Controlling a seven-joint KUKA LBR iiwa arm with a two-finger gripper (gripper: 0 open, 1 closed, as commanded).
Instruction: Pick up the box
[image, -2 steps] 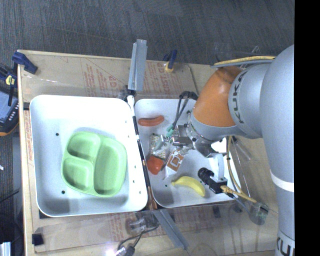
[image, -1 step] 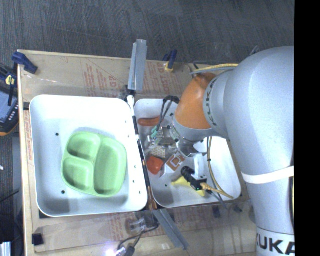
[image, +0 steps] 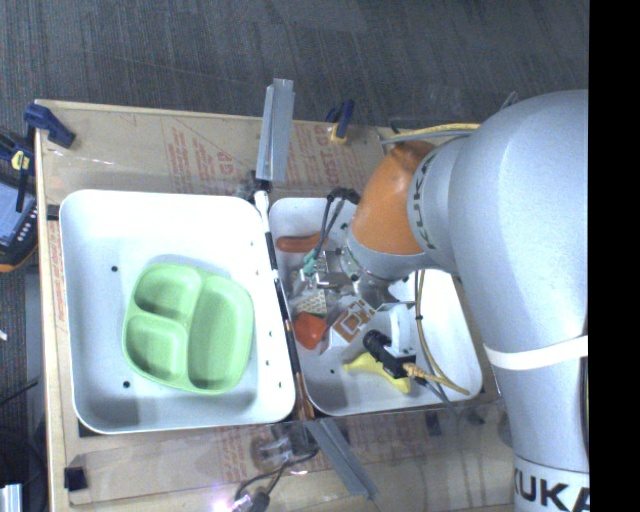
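The arm (image: 480, 230) reached low into the cluttered right bin (image: 455, 370) seeking the box; its gripper's state could not be told.

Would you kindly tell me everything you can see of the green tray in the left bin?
The green tray is a pale green, smooth, plastic-looking dish with rounded corners and three shallow compartments: two smaller ones on its left half, one long one on its right. It lies flat, right side up, slightly turned, on the floor of the left bin, towards the lower middle. Nothing else touches it.
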